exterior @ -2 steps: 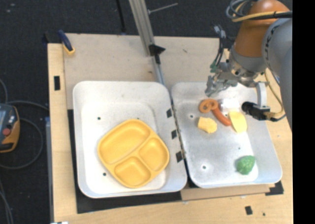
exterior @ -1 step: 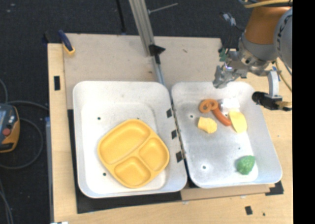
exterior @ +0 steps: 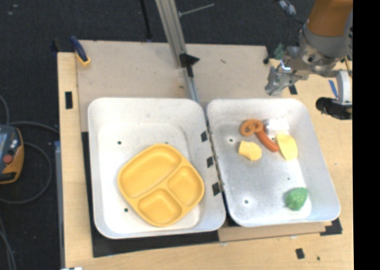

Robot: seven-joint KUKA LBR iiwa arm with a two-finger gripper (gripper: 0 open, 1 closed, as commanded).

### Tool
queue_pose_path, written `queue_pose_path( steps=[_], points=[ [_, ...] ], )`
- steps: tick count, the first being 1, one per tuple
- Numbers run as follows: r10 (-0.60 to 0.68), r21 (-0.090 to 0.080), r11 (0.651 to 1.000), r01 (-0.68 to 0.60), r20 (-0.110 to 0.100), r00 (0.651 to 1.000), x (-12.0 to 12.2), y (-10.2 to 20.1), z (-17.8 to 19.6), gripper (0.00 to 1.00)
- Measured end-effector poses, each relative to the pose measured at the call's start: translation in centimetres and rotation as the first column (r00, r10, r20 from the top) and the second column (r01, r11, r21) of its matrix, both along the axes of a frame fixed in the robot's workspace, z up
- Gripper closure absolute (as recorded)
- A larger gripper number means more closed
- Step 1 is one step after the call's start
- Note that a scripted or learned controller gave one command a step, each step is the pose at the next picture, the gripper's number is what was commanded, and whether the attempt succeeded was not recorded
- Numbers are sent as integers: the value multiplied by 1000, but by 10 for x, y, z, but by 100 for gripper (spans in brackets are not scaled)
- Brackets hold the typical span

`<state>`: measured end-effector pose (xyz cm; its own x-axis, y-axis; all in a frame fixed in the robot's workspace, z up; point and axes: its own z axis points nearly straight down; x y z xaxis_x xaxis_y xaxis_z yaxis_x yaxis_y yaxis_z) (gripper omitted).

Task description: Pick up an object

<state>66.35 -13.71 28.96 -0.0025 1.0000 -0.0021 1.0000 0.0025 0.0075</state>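
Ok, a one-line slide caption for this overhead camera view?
Tool hovers beyond the right bin holding toy food; yellow divided plate sits in the left bin.

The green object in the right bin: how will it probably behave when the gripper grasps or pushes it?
The green object looks rounded and lumpy, so it may roll when nudged. It seems small, probably light. It lies near the right bin wall, which could crowd a finger.

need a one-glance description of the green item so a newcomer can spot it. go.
Start at the right-hand white bin, the one without the yellow divided plate. Most items cluster near its far edge: an orange pretzel-shaped piece, an orange stick and two yellow chunks. The green lump sits alone near the bin's near right corner, the one green thing there.
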Motion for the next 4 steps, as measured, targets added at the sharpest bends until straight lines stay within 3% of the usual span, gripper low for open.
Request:
queue_pose_path(
  steps=[2, 4],
  points=[
    [3, 2, 1000, -3, -7, 1000, -8, 98, -14, 100],
    [5, 3, 1000, -5, -7, 1000, -42, 201, -25, 100]
  ],
)
